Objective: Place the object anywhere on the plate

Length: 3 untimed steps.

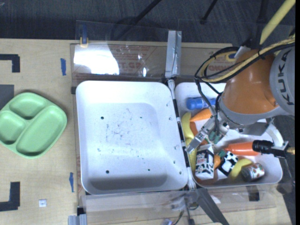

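A green plate (30, 124) with three compartments lies on the wooden bench at the far left, outside both bins. My gripper (200, 138) is low inside the right bin (274, 175), at its left side, under the arm's orange band (248, 90). It hangs over a heap of small objects: a yellow piece (187, 125) and an orange piece (199, 115) lie just beside it, and a black-and-white printed box (202, 162) lies just in front. I cannot see anything held in it.
The left bin (93, 90) lies between the plate and the right bin. Also in the right bin are a blue cylinder (200, 102), an orange carrot-like item (240, 148), a checkered piece (229, 159) and a silver-ended item (254, 171). Cables loop above the arm.
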Motion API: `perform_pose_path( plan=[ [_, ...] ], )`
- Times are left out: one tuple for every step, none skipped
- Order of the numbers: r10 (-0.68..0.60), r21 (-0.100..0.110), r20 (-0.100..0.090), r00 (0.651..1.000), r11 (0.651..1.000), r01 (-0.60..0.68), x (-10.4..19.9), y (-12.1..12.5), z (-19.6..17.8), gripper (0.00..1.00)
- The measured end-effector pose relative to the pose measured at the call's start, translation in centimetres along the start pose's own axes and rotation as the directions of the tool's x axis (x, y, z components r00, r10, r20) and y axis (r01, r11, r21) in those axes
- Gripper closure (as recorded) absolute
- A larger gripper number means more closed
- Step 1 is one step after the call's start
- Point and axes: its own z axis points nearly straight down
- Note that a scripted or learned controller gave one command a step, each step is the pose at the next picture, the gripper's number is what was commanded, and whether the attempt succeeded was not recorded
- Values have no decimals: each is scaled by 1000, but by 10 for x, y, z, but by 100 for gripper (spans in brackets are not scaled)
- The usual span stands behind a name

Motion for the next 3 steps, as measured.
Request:
perform_pose_path(
  plan=[
    [68,-3,5,998,998,-68,-32,-58,-106,0],
    [68,-6,9,998,998,-68,-33,-57,-117,100],
    [-87,-4,7,996,996,87,-20,10,-154,100]
  ],
)
